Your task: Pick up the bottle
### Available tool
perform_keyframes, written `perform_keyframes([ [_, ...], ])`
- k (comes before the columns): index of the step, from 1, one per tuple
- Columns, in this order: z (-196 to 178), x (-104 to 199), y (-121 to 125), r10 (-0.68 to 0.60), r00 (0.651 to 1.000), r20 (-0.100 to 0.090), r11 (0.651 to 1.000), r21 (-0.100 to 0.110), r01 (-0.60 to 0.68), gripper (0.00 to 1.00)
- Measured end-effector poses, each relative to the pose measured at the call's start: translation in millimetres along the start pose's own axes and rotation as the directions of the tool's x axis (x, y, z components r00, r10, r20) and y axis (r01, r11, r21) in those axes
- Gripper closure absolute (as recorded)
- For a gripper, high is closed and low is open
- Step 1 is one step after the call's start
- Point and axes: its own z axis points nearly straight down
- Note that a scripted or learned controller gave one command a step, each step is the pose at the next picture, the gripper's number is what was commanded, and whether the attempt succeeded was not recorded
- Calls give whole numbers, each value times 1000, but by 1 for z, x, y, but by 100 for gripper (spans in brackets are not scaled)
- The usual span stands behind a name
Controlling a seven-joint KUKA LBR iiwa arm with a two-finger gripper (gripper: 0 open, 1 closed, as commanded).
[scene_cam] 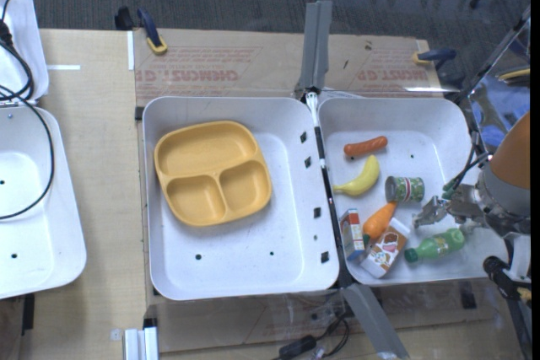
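Observation:
The bottle point(436, 246) is green with a white cap and lies on its side near the front right corner of the right bin point(447, 115), cap pointing left. My gripper point(440, 213) hangs just above and behind it, reaching in from the right. Its fingers are open with nothing between them, and they are not touching the bottle.
The right bin also holds a sausage point(365, 147), a banana point(359, 179), a green can point(405, 189), a carrot point(379, 219), a juice carton point(384, 252) and a small box point(352, 233). A yellow divided plate point(212, 172) lies in the left bin point(169, 265).

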Motion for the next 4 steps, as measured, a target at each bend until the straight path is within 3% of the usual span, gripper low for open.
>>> perform_keyframes([
  [1,1,7,23,22,1000,1,1000,4,-22,0],
  [2,1,4,-3,-148,989,7,989,3,148,0],
  [3,0,-1,1,52,999,-3,999,1,-52,0],
  [4,1,4,-3,-22,1000,8,1000,2,22,0],
])
